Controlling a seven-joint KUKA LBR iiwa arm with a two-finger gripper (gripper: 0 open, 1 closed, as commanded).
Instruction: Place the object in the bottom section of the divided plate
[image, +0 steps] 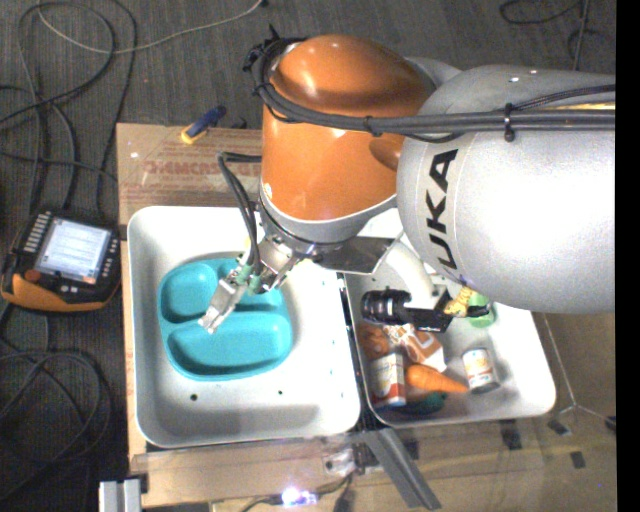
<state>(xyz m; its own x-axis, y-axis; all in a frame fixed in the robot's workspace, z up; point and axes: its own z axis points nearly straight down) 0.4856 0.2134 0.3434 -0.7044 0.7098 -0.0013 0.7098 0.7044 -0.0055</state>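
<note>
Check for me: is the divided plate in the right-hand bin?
No, the blue divided plate lies in the left bin.

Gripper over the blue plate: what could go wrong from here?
1. The gripper hangs over the divided plate's central ridge, so anything dropped could land in the wrong section.
2. I can't see anything between the fingers; the grasp may have failed.
3. A low descent could shove the plate within the left bin.

A smooth, slightly glossy turquoise plastic is seen on the divided plate (228, 325). The two bins (150, 300) are formed of smooth white plastic with a soft sheen. Glossy orange and satin grey casing is shown on the arm (420, 170). Pale, matt wood is presented by the worktop (150, 165). Bright metal is shown on the gripper (222, 303).
</note>
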